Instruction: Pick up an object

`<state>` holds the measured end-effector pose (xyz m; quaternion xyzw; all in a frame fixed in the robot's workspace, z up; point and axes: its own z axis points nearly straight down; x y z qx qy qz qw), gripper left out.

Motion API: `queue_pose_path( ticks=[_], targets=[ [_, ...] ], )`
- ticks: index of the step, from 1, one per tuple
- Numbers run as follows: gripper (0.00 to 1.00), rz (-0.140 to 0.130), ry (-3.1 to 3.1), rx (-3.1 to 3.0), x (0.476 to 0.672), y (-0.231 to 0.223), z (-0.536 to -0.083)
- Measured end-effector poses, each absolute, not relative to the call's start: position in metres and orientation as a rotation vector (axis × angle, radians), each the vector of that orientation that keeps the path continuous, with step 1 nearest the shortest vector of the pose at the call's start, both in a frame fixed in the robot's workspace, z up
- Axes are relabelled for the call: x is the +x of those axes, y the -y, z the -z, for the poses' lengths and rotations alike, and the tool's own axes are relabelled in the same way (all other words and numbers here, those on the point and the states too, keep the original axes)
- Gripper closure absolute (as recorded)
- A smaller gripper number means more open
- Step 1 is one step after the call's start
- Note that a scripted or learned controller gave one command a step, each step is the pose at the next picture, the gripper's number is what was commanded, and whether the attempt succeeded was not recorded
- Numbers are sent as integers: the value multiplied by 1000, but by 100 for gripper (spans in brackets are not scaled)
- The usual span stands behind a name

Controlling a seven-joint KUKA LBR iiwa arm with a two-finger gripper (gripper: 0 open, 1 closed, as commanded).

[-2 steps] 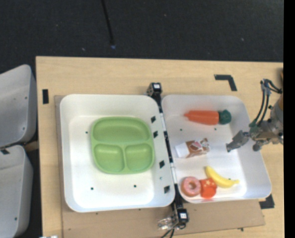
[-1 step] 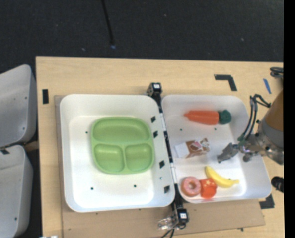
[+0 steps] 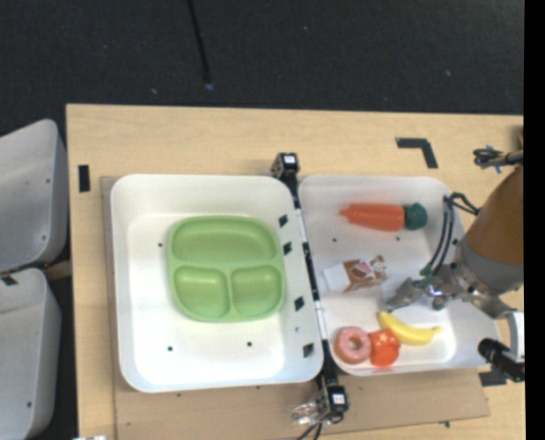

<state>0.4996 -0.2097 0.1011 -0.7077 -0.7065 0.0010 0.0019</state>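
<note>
Nearest the camera, along the front wall of the right bin point(image 3: 438, 189), three small things sit in a row: a pink frosted doughnut point(image 3: 351, 344) in the front left corner, a red tomato-like piece point(image 3: 383, 348) touching it on its right, and a yellow banana point(image 3: 408, 329) lying just beside and slightly behind the red piece, curved with its ends pointing left and right.

Just behind the banana, the fingers point(image 3: 403, 293) of the gripper point(image 3: 417, 292) hang over the middle of the right bin, reaching in from the right under the grey wrist and orange band of the arm point(image 3: 494, 236). How far apart they stand cannot be told, and nothing is visible between them. To their left, a small brown-and-white packet point(image 3: 356, 273) lies flat on the bin floor, near the fingers but apart from them.

Further back, an orange carrot point(image 3: 374, 215) with a green top point(image 3: 415, 215) lies crosswise near the rear wall, its green end toward the right.

The left bin point(image 3: 126, 273) holds a green divided plate point(image 3: 226, 268) with three compartments, lying at its centre.

Both bins rest side by side on the wooden counter point(image 3: 208, 136).
</note>
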Motion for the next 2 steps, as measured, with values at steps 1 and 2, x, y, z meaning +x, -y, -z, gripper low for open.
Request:
queue_pose_path(
  ticks=[1,2],
  targets=[
    [100,-2,2212,-2225,501,211,-110],
    [100,0,2220,-2226,504,217,-151]
  ],
)
